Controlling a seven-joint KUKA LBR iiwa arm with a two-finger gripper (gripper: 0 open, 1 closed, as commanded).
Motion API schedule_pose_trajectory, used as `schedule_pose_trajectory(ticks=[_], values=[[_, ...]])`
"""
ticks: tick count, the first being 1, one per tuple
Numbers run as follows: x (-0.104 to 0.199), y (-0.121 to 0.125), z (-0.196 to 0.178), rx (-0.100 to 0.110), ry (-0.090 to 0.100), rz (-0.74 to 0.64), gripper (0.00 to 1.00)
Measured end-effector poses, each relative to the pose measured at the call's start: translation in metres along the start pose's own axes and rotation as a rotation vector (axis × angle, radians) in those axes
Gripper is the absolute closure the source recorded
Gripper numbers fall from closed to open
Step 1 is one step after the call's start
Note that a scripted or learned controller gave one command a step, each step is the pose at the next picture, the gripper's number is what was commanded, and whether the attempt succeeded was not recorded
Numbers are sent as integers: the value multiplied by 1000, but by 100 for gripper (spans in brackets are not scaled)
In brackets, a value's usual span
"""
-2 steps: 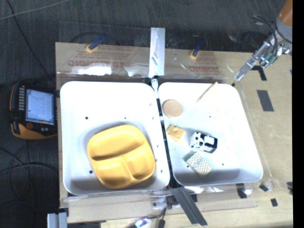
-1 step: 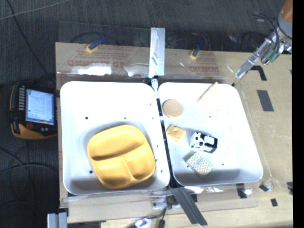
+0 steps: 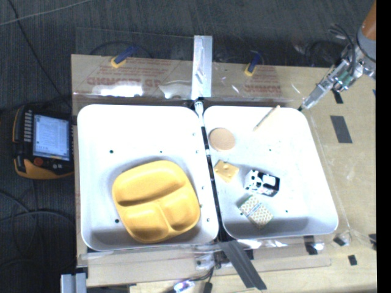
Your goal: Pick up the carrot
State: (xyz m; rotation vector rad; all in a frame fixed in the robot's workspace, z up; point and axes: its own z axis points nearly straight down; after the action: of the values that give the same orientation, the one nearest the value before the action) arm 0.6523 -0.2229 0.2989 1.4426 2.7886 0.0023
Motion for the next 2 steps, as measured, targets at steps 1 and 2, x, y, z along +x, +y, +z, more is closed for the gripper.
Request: schedule_pose_trajectory(ticks=[1,2], values=[[11,-15,37,2,1,193,100],[-9,15,16,1,-3,-192,100]])
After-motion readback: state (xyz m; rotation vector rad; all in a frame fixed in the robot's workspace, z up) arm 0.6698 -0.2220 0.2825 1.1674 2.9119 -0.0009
